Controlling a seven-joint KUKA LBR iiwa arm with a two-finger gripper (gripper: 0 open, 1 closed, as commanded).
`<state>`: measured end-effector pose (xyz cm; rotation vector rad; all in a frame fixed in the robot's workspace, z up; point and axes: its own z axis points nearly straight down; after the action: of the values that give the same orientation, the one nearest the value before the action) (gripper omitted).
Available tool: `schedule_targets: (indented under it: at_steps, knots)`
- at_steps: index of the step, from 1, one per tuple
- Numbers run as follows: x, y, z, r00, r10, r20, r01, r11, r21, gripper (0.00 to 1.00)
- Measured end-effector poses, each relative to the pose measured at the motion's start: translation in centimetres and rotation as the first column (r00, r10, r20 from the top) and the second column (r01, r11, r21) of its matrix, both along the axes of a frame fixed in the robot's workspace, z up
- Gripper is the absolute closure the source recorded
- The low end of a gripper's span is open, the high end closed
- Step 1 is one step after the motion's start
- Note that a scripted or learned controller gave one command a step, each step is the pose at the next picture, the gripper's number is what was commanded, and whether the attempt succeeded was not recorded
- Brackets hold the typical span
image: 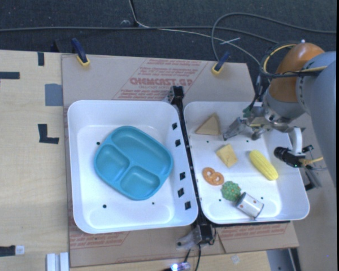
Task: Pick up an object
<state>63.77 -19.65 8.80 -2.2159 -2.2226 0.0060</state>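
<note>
So, camera view: gripper fingers spread wide with nothing between them, over the right bin, tan wedge just left of it, yellow block below-left, corn below-right, blue tray far left.

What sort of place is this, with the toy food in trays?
Probably a robotics lab test bench. Two white bins sit on a cardboard sheet clamped to the bench, cables trail across the dark floor, and a grey arm's end effector hangs over toy corn and cheese.
</note>
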Motion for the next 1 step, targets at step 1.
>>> schedule_targets:
  at_steps: [1]
  knots:
    - [0.14,0.03,1.36,1.000,0.001,0.004,-0.001,1.000,-0.001,1.00]
